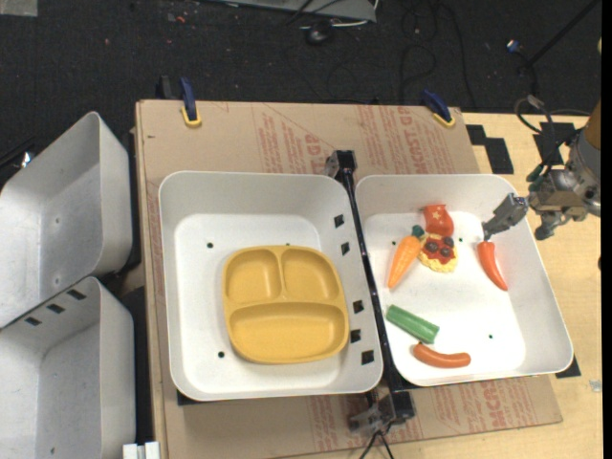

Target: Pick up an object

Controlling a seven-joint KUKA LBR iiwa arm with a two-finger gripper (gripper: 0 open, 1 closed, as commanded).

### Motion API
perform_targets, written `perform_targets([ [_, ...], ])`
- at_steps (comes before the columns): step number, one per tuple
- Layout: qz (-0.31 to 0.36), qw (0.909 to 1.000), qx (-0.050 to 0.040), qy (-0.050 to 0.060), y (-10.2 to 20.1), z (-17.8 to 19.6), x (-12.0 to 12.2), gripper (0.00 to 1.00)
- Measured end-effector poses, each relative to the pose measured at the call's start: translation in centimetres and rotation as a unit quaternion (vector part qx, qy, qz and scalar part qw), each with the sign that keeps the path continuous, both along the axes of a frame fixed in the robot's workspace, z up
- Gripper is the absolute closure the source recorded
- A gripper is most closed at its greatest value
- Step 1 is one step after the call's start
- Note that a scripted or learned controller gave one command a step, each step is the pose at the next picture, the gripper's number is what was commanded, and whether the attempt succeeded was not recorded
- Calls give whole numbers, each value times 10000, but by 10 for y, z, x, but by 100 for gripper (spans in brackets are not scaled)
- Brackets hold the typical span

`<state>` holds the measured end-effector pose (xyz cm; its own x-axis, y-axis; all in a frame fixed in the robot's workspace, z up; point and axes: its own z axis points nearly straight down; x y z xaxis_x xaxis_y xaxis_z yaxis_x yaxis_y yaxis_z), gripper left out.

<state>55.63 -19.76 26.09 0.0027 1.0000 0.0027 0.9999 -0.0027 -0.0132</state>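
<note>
I see the pincer [524, 215] at the right rim of the right bin [535, 352], entering from the right. One dark finger [503, 215] reaches down and left over the bin's upper right corner. The second finger sits nearer the rim, so I read the two as standing apart with nothing between them.

The nearest candidate is the red chili pepper [492, 264], lying on the bin floor just below the extended finger and apart from it. Its long axis runs from upper left to lower right, with the blunter end toward the top of the view and the tapered tip toward the bottom right.

Procedure for this step, as I judge it:
1. Centre the pincer over the pepper's thicker upper half, not the thin tip.
2. Rotate the wrist so the fingers close across the short width, at right angles to the long axis.
3. Descend until the fingertips straddle the pepper close to the floor, then close.
4. Keep clear of the bin wall to the right; the pepper lies near it.

Other items in the same bin:
- orange carrot [403, 259], tilted, tip to the lower left
- pizza slice toy [441, 251], touching the red piece [439, 219] above it
- green pepper [412, 322]
- red-orange sausage [442, 357], lying nearly level

The left bin [182, 256] holds a yellow divided plate [284, 303]. Both bins rest on the bench [249, 142].
</note>
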Motion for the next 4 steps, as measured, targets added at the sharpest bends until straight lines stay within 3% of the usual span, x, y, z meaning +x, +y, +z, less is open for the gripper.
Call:
perform_targets([
  [1,18,10000,-16,-64,1,7,2,0],
  [4,6,10000,-2,-35,-12,-147,-18,0],
])
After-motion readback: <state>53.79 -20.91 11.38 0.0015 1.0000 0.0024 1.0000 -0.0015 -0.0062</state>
